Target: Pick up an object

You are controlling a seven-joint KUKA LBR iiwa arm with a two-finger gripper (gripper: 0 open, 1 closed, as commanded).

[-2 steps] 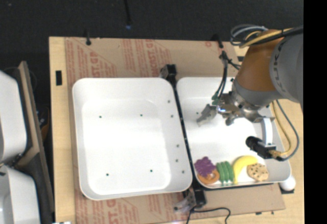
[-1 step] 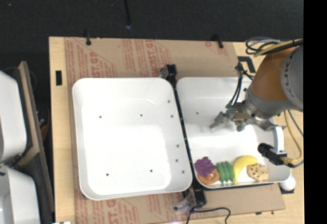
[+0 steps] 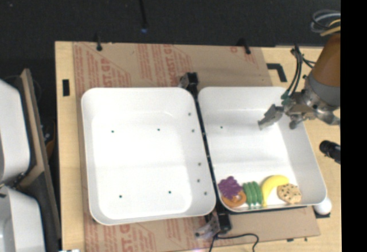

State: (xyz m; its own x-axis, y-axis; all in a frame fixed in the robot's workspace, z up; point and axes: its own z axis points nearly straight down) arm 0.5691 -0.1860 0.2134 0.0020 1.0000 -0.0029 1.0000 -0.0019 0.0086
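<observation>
**Mia:** Over on the right side, the robot arm (image 3: 327, 67) reaches in above the right bin (image 3: 246, 147). It is grey with an orange band.

**Sam:** What about its hand (image 3: 279, 116)?

**Mia:** The hand hangs over the far right part of that bin. One finger (image 3: 266, 119) sticks out to the left. I cannot tell if the hand is wide or narrow. Nothing sits between its fingers that I can see.

**Sam:** Where are the toys?

**Mia:** They are all at the near edge of the right bin, in a little row. On the left of the row is a purple bunch of grapes (image 3: 230, 187), lying on something orange (image 3: 232, 201). Just beside it is a green thing (image 3: 252, 194). Next comes a yellow banana (image 3: 273, 183). A cookie with dark chips (image 3: 288, 192) is at the right end, touching the banana.

**Sam:** Are the toys close to the hand?

**Mia:** No, they are well apart. The hand is far back, and the toys are up near us.

**Sam:** And the other bin?

**Mia:** The left bin (image 3: 143, 153) is white with a few tiny dark dots on its floor. Both bins sit side by side on the tan tabletop (image 3: 143, 64), which has red writing on it.
</observation>
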